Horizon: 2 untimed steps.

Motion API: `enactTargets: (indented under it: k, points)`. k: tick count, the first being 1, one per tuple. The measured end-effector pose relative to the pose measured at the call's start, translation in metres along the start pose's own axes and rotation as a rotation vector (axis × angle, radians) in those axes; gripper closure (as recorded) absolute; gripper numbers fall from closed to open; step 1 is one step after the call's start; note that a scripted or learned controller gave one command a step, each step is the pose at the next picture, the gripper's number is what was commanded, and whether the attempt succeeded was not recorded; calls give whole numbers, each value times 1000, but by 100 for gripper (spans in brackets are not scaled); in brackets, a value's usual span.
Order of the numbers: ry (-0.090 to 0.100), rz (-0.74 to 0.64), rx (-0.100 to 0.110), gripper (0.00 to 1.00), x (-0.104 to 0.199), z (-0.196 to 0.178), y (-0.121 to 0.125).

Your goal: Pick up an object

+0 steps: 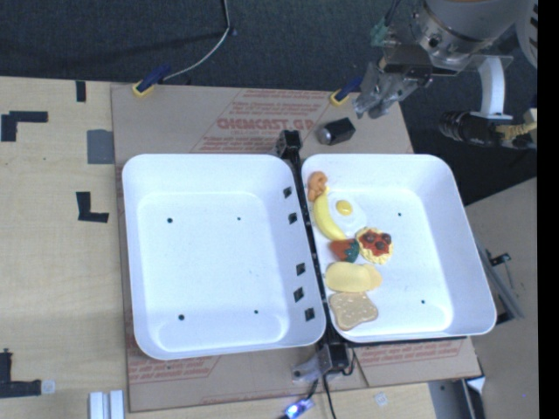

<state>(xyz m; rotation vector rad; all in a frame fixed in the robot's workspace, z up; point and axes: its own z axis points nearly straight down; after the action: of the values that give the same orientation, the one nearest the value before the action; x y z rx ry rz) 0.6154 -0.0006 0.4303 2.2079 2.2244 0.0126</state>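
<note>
A: Overhead camera. Where's the arm?

B: Top right, above the far edge of the right bin [437, 177]. Orange band at the frame's top edge. The gripper [374, 103] hangs over the cardboard behind the bins, near a small dark object [334, 131] lying there.

A: Fingers?

B: Too small and blurred. Can't tell if they're apart or together. Nothing visible between them.

A: Candidate objects?

B: All in the right bin, bunched along its left side by the divider. From far to near: a small orange piece [317, 182] in the far corner; a banana [327, 219] curving along the wall; a fried egg [344, 207] touching the banana's right side; a round pizza-like piece [376, 244] with red toppings; a red and green item [346, 250] just left of it. Then a pale yellow lump [353, 277], and a slice of toast [353, 309] nearest the front rim.

A: Left bin?

B: The left bin [140, 190] sits flush against the right one. Cable [218, 42] trails across the dark floor behind.
</note>
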Motion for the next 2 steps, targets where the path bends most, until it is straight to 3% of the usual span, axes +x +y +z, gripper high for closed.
enactTargets:
  k: [1, 2]
  points:
    - [-2, 4, -3, 100, 0, -111, 56]
    - [-1, 8, 21, 100, 0, -29, -8]
